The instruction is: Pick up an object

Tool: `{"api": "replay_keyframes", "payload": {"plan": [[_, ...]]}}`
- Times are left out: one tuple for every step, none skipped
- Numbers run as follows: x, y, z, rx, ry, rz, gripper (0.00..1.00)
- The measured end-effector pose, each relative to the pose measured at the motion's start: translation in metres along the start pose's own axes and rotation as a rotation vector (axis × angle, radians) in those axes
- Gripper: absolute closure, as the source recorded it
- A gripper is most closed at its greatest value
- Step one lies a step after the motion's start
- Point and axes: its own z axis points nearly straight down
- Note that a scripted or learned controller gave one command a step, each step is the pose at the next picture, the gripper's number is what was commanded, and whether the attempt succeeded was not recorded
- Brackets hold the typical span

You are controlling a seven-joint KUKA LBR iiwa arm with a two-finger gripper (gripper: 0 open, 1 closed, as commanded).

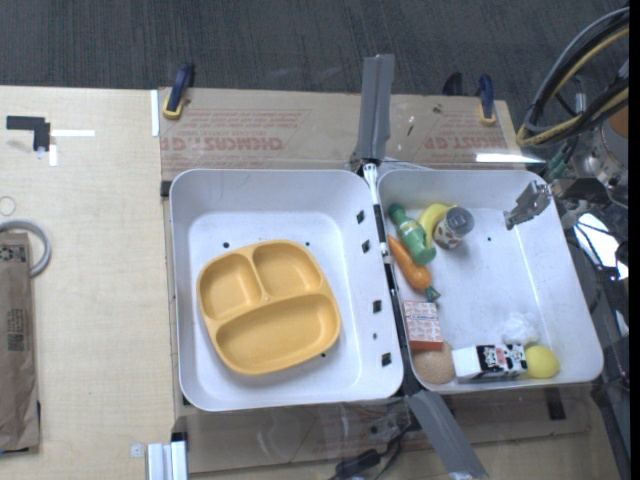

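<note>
1. Nearest the camera, along the front wall of the right shallow white bin (560, 298), a row of small things is seen: a round tan biscuit-like disc (433, 367), a black-and-white patterned carton (492, 361) lying on its side, and a yellow lemon-shaped fruit (541, 361) touching the carton's right end.
2. Just behind the carton, a crumpled piece of clear or white wrapping (518, 326) is seen, and just behind the disc, a small red-and-white box (422, 324) is lying against the bin's left wall.
3. In the left shallow white bin (190, 298), a yellow plastic plate with three compartments (268, 306) is lying flat, slightly turned.
4. Farther back in the right bin, a cluster is packed against the left wall: an orange toy carrot (412, 266), a green bottle (410, 236) lying across it, a yellow banana-shaped toy (435, 218) and a small grey round can (454, 224) touching the banana.
5. The two-finger gripper (525, 206) is seen at the right bin's far right corner, over the rim, well apart from every object; the open bin floor lies between it and the cluster.
6. Nothing is seen between the fingers; whether they are apart or together cannot be told.
7. Beyond the bins, a brown cardboard sheet (260, 128) is held by blue clamps (180, 88).
</note>
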Motion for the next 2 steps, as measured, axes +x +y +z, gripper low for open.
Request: {"api": "replay_keyframes", "payload": {"plan": [[0.012, 0.023, 0.070, 0.001, -0.001, 0.061, 0.00], [0.056, 0.021, 0.162, -0.001, -0.001, 0.050, 0.00]]}}
